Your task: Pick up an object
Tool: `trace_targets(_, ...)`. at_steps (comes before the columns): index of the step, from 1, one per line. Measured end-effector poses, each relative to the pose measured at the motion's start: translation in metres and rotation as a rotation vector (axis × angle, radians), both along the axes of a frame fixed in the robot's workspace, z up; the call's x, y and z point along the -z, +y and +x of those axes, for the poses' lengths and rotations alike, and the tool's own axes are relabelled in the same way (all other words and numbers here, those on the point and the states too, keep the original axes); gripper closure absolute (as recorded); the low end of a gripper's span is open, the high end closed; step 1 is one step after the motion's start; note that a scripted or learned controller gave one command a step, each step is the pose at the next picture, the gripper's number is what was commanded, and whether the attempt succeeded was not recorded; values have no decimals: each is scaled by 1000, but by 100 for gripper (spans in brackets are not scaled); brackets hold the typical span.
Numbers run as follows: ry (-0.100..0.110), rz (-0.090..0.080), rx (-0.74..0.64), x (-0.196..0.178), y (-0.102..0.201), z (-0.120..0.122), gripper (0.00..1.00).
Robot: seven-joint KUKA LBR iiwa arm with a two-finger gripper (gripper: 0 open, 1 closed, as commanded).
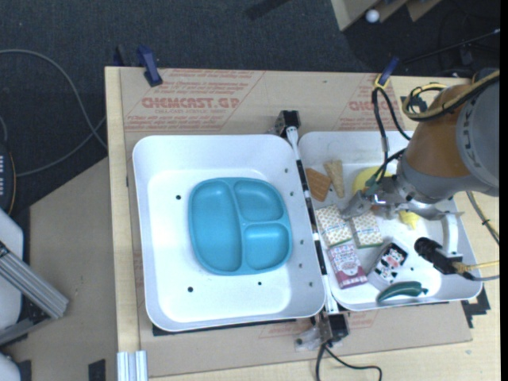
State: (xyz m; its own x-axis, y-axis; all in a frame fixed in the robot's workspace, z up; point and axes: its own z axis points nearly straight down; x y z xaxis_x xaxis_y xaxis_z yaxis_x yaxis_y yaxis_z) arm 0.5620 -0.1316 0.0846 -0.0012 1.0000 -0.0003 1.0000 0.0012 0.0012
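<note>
Stage: early. No item is seen lifted, and nothing can be made out in the grip of the claw (363,203). The pick is judged not yet made; the grasp, the lift and the clearing of the bin wall are all left to do.

Position: the claw is set low in the right bin (341,139), over the clutter near its middle. The arm (444,145) is reached in from the right.

Likely targets, all lying in the right bin:
- a yellow piece (363,178), just beside the claw on the far side
- two patterned squares (337,230), just in front of the claw, side by side
- a tan wedge (317,183) and a tan stick (336,178), near the wall shared with the left bin
- a red packet (347,263), a black-and-white packet (389,263) and a green-handled tool (402,292), toward the near rim

Which of these is aimed at cannot be told.

The left bin (159,213) is taken up by a blue divided plate (240,225), well apart from the claw. Both bins are set on the bench (238,101).

Hard to make out:
- Whether the claw is wide or narrow cannot be told, as its metal is merged with the items beneath.
- Contact between the claw and any item cannot be judged.
- Part of the right bin's floor is covered by the wrist.
- The yellow piece is partly hidden, so its shape is unclear.
</note>
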Motion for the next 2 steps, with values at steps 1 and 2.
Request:
trace_targets(1,0,0,0,0,22,81,0)
trace_targets(2,12,0,3,1,37,100,0)
